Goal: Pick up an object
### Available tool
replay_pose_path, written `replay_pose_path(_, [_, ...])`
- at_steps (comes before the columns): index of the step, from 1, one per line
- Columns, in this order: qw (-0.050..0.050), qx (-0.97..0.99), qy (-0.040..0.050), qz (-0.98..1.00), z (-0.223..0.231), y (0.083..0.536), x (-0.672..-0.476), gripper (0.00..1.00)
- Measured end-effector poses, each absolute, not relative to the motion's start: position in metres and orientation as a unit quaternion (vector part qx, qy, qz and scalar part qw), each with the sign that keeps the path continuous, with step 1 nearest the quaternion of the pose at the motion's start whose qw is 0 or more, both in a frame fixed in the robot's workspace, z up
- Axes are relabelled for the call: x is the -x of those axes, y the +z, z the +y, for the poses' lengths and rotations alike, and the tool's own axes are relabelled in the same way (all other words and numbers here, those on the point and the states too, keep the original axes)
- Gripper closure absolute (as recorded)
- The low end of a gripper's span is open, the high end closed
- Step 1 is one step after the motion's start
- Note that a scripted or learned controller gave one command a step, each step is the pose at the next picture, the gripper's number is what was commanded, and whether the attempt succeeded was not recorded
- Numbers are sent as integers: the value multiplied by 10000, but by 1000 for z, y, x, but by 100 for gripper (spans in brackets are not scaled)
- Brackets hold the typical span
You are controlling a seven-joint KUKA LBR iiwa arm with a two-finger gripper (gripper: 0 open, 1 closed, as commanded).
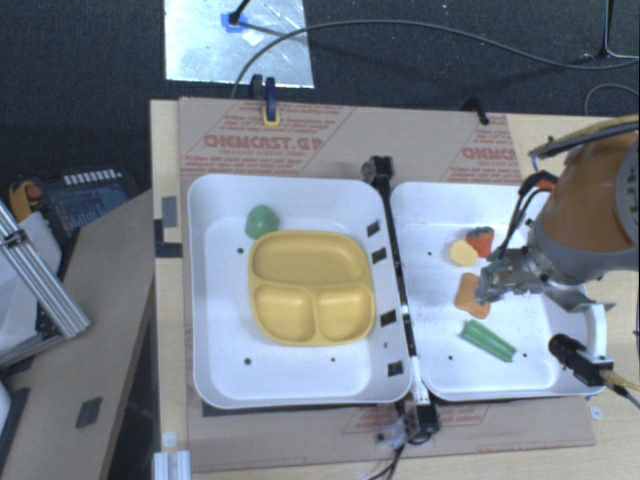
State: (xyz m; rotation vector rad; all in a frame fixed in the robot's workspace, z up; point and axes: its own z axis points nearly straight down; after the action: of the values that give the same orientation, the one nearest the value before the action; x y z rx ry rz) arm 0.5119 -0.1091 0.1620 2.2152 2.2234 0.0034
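In the right bin (440, 378), the green stick-shaped piece (488, 340) lies nearest. Just behind it the gripper (489, 284) sits over the orange block (470, 295) — contact unclear, grip state unreadable. Yellow disc (462, 254) and red-orange toy (482, 239) crowd beyond — a slanted lift could nudge them.

arm (590, 218) over right bin (440, 368), yellow tray (305, 288)

Bench (160, 368) carries a printed cardboard sheet (330, 133), two white bins on it side by side: right bin (430, 368) directly under the gripper (490, 286), left bin (215, 368) well off to its left.
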Motion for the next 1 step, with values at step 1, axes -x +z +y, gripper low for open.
replay_pose_path(1, [20,-7056,11,7086,-112,207,-519,100])
